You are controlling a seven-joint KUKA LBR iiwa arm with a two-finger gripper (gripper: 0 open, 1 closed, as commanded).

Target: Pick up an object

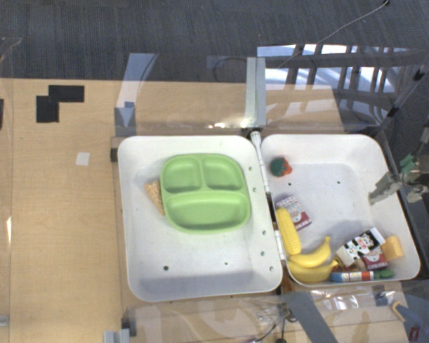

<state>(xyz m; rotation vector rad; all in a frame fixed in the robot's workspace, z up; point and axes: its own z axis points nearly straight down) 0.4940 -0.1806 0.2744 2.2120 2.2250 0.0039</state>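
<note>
Gripper (401, 184) at right bin's (326, 146) right edge, nothing in it.
I can't tell finger spread from here. Banana (310, 257), corn (287, 230) & 1 small box (293, 211) lie w/ clutter in right bin; green plate (204, 191) in left bin (144, 261).

My arm is cut off by the right edge, so little of me shows beyond the right bin (382, 151). A tan item (154, 196) lies half hidden under the green plate (204, 191). The cluster in the near right corner (365, 257) is too small to name.
</note>
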